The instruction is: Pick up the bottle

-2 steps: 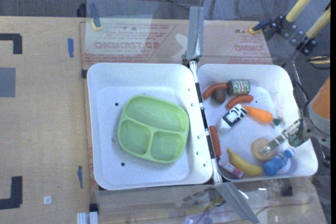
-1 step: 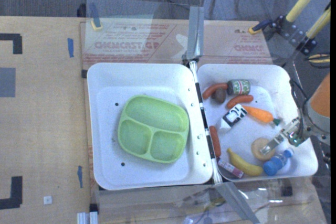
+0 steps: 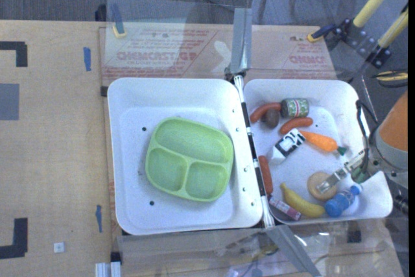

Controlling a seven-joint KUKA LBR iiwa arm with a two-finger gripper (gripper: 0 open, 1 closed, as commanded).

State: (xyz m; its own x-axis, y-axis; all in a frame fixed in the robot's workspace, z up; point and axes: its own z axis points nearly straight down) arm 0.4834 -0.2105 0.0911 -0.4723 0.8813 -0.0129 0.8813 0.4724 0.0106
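Pale wood makes up the surface (image 3: 52,159), which carries two shallow white bins side by side. The left white bin (image 3: 126,97) holds a lime-green plastic tray with three compartments (image 3: 189,159), lying flat near its middle.

The right white bin (image 3: 343,93) is crowded. Along its left wall lies a thin red sausage-shaped piece (image 3: 264,175); near the top sit another reddish sausage (image 3: 261,111), a small dark round item (image 3: 272,117) and a dark cylindrical can with a red and green label (image 3: 294,107), on its side. Below them are a red-orange sausage (image 3: 296,124), a small black and white block (image 3: 288,143) and an orange toy carrot (image 3: 319,141). Toward the front rest a yellow toy banana (image 3: 302,202), a tan round bagel-like piece (image 3: 320,185) and, in the front right corner, the clear plastic bottle with a blue end (image 3: 341,200), on its side and touching the banana's tip.

The metal end effector (image 3: 337,176) hangs just above the bagel-like piece and beside the bottle; whether its fingers are spread or closed cannot be told here. The grey arm with its orange band (image 3: 395,133) enters from the right.

The risk is likely a miss: the tool seems set nearer the tan piece than the bottle, so closing here could catch the wrong item. The bottle, round and lying against the bin wall, could also roll or slip away when nudged.
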